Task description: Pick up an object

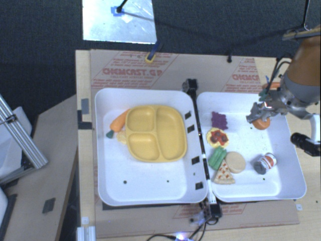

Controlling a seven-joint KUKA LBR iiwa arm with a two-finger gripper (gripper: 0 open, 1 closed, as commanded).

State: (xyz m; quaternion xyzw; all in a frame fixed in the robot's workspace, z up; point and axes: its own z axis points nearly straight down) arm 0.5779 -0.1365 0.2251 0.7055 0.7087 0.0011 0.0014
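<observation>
Camera view looks down on a bench (60, 134) with 2 white bins side by side. At the right edge the arm (303, 72) reaches in over the far right corner of the right bin (291, 185). The left bin (108, 185) holds a yellow tray (153, 133) with 3 compartments; a carrot (118, 121) lies against the tray's left far edge. The gripper (262, 115) hangs over the right bin's far right part, just above an orange ball (263, 124); whether it is open or closed, or has hold of anything, I cannot tell. In the right bin's left half lie a purple piece (218, 119) at the far end, then a small pizza (217, 137), a green piece (217, 157), a tan disc (235, 162) and a pizza slice (223, 175) nearest. A small can (265, 163) lies on its side to the right of the disc, well apart from the ball.
</observation>
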